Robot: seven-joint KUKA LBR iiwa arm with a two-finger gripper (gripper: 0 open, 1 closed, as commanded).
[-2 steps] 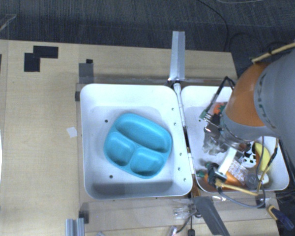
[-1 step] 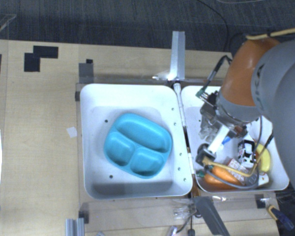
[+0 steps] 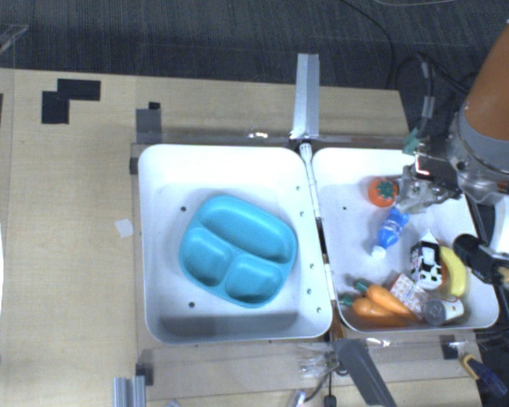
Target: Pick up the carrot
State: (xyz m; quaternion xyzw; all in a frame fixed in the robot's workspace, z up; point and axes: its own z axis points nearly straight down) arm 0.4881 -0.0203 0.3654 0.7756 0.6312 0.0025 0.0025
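One carrot [image 3: 382, 303] at right bin's [image 3: 348, 176] near wall, leaf end obscured | end effector [image 3: 424, 185] opening indiscernible, blurred

Single fixed camera, mounted above pale wooden table [image 3: 59, 227], looking down at slant. Near edge of table at bottom of frame, dark grey carpeted floor [image 3: 195, 11] across far top. Moderate distance: both shallow white plastic bins side by side, left white bin [image 3: 161, 227] fully in frame, right white bin [image 3: 343, 176] close to right edge. Grey arm with orange band [image 3: 496, 100] enters from right, cropped by frame edge. No second view to overlap.
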